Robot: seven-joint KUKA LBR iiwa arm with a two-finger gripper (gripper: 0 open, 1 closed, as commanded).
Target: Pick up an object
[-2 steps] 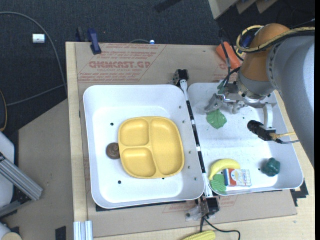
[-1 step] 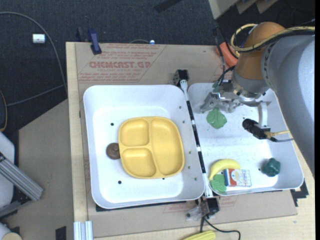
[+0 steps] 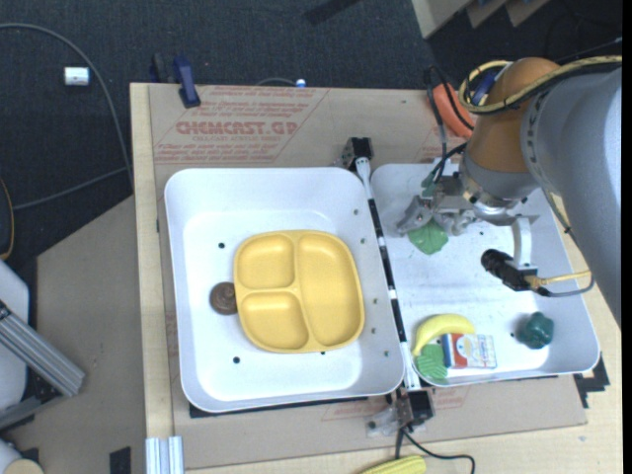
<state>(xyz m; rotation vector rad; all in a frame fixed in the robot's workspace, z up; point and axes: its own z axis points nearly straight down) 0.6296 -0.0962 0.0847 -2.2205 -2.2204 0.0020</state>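
I have my pincer [image 3: 435,223] down in the far part of the right bin [image 3: 578,358], directly over a small green object [image 3: 430,239] that lies on the bin floor near the wall shared with the left bin [image 3: 188,265]. That green piece looks like my target — it sits right under my fingers, touching or nearly so, but I cannot tell how far they are parted, nor whether they have any hold on it.

Counting what lies about: 2 white bins side by side. In the right one, 1 green object under me, 1 banana [image 3: 441,329] at the near edge, 1 small printed carton [image 3: 469,351] just beside it, 1 round green piece [image 3: 432,363] tucked under the banana, and 1 dark teal object [image 3: 535,331] near the right wall. In the left bin, 1 yellow divided plate [image 3: 298,290] with 3 compartments, and 1 brown disc [image 3: 223,297] touching its left edge.

My arm comes in from the right, so the right bin is the easier reach.
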